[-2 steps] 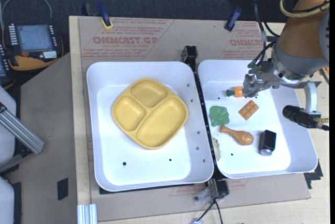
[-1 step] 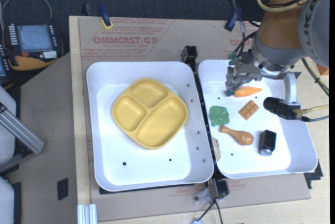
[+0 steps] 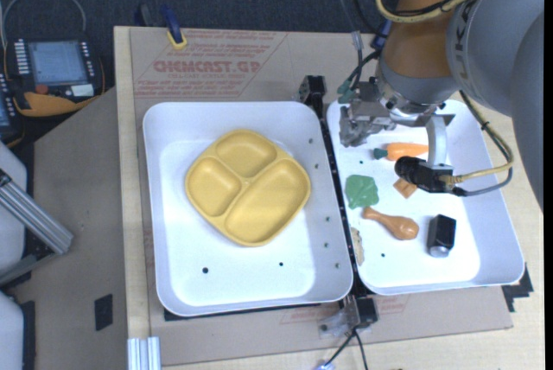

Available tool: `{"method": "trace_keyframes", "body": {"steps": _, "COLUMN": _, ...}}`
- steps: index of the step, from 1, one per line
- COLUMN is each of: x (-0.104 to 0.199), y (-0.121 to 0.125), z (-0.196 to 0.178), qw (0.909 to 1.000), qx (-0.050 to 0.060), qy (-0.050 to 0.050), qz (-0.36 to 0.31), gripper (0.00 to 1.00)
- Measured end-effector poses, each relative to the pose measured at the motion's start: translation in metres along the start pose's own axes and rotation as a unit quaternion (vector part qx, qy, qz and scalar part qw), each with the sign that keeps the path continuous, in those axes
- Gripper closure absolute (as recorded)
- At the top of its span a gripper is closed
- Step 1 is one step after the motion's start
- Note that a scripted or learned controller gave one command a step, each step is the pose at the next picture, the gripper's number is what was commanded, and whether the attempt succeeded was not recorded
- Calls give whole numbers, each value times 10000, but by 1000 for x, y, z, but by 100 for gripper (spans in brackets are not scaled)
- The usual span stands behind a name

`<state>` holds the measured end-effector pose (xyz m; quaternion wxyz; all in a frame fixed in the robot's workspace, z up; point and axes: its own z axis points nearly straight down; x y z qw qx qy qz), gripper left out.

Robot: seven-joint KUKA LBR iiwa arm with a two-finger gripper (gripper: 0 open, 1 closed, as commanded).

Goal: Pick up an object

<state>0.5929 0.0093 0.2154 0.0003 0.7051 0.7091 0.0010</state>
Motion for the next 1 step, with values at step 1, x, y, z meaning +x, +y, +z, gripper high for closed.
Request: {"method": "trace_keyframes", "body": {"steps": 1, "x": 51, "y": 19, "z": 1, "qw": 10000, "qx": -5, "qy": 2, "qz": -2, "gripper": 100}}
